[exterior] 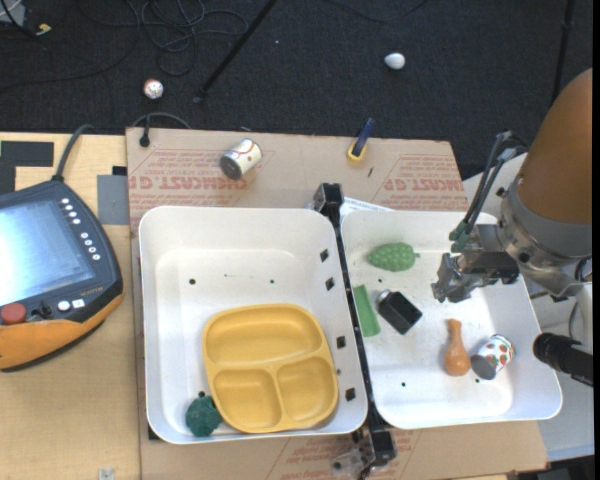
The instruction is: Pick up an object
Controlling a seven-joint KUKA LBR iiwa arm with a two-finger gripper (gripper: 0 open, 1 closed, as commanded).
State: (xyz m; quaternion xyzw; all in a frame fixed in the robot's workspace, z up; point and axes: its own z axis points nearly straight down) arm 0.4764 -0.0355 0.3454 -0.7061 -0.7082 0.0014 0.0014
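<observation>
Yellow divided tray lying in left bin, green ball resting against its corner. Right bin holding loose pick candidates: orange drumstick, painted egg, black block, green leafy toy. Gripper hovering above bin, right of black block, arm reaching in from right. Jaw state: cannot tell; nothing seen gripped.

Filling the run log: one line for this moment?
gripper: over right white bin | nearest: black block | nothing held

Bright, even overhead light; white bins slightly glary, soft shadows, floor dim
</observation>
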